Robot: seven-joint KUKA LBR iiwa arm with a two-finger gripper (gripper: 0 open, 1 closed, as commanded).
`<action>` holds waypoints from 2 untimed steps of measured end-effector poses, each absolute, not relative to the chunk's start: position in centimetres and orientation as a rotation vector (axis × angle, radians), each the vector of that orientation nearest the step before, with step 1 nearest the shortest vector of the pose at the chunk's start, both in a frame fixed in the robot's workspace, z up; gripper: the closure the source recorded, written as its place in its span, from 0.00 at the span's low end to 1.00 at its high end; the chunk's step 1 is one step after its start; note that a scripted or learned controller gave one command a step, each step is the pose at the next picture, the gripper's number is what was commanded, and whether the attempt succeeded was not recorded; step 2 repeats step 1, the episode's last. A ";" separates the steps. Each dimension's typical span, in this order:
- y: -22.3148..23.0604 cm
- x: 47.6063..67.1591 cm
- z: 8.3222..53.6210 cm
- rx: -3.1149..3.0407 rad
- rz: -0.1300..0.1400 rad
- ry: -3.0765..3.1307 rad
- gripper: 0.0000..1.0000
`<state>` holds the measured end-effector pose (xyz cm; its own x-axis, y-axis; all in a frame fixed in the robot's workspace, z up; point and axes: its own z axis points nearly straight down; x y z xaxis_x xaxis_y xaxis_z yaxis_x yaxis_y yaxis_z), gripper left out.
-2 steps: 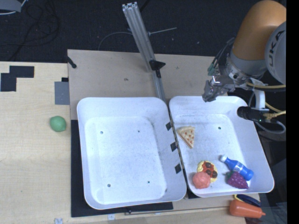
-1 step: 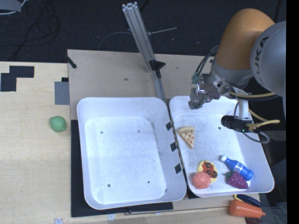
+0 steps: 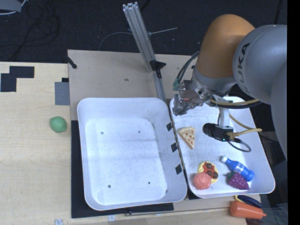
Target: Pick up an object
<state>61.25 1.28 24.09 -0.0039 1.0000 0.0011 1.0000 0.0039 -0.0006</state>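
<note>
While the gripper [image 3: 180, 106] hovers just above the waffle slice [image 3: 187, 136] in the right bin [image 3: 262, 184], finger state: cannot tell. Risk: slice lies flat near the bin's left wall; fingers may skid off.

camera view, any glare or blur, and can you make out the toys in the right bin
Camera view: even, soft light, no hard glare on the white bins; the waffle, bottle and grapes read clearly; the arm looms large and slightly soft; the pincer is dark, its detail lost.
</note>
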 end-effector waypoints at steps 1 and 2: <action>6.7 60.0 22.8 -2.216 0.000 -2.225 1.00; 6.7 60.0 22.8 -2.216 0.000 -2.225 1.00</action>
